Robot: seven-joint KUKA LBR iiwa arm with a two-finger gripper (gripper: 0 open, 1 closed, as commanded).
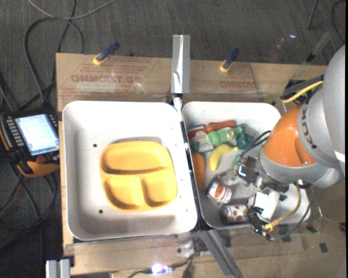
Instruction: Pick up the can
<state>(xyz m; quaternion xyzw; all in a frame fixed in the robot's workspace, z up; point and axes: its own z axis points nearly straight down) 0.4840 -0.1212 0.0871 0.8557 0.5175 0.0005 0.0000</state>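
Observation:
Two cans lie in the right bin (pixel 267 112). A red and white can (pixel 219 192) lies on its side near the bin's middle front. A second can (pixel 234 213) with a red label rests against the front wall. My gripper (pixel 241 172) hangs low over the bin, just up and to the right of the red and white can, with the orange wrist band (pixel 284 143) behind it. No can shows between the gripper's parts.
The right bin also holds a yellow banana (pixel 221 154), a green bottle (pixel 226 135), a carrot (pixel 220 125) and an orange stick (pixel 198 169) by its left wall. A yellow divided tray (pixel 140 174) sits in the left bin (pixel 81 155).

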